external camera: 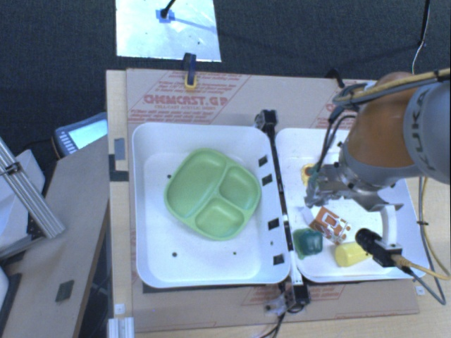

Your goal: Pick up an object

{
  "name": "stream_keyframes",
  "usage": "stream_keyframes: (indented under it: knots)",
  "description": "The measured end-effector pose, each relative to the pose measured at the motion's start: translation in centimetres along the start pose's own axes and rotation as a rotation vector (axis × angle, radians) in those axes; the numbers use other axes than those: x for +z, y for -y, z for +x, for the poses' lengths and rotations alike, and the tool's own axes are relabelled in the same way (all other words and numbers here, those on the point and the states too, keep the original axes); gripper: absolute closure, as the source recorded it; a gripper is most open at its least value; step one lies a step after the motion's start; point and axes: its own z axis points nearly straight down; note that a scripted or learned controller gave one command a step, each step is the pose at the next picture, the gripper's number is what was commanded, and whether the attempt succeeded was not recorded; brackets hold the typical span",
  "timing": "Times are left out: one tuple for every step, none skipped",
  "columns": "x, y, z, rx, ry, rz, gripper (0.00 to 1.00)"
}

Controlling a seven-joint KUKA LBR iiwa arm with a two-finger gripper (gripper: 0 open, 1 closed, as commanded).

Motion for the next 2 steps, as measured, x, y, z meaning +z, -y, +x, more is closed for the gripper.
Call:
stream_keyframes:
  knots:
    - [-1.2,0.2,5.9,-0.002,0.000,-0.002,1.00]
    - [-0.5,0.2,11.9,-0.002,-0.001,0.000,1.00]
